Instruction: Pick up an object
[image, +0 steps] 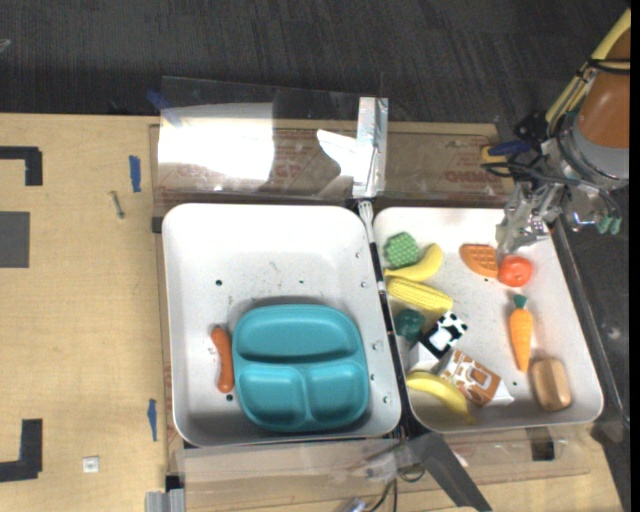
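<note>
Left bin (190, 250): teal divided tray (298, 365) at the near side, with an orange sausage-shaped toy (224, 358) just beside the tray's left edge.

Right bin (570, 300), left to right: green leafy toy (401, 246), banana (420, 264) and corn cob (418, 295) bunched near the divider wall; dark teal piece (409, 322), black-and-white block (444, 333), a second yellow piece (437, 392) and a brown printed carton (471, 378) towards the near edge; then an orange waffle-like piece (480, 260) touching a red tomato (515, 271), carrot (521, 337) below them, brown bread roll (549, 383) in the near right corner.

Gripper (524, 228) sits over the far right part of the right bin, directly above the waffle piece and tomato — the tomato is the closest pick candidate, just below the fingertips. Can't tell whether the jaws are spread or closed; nothing visibly between them.

Bins rest on a light wooden tabletop (70, 330) with black tape marks; clear plastic sheet (260, 150) behind the bins; dark floor beyond.
</note>
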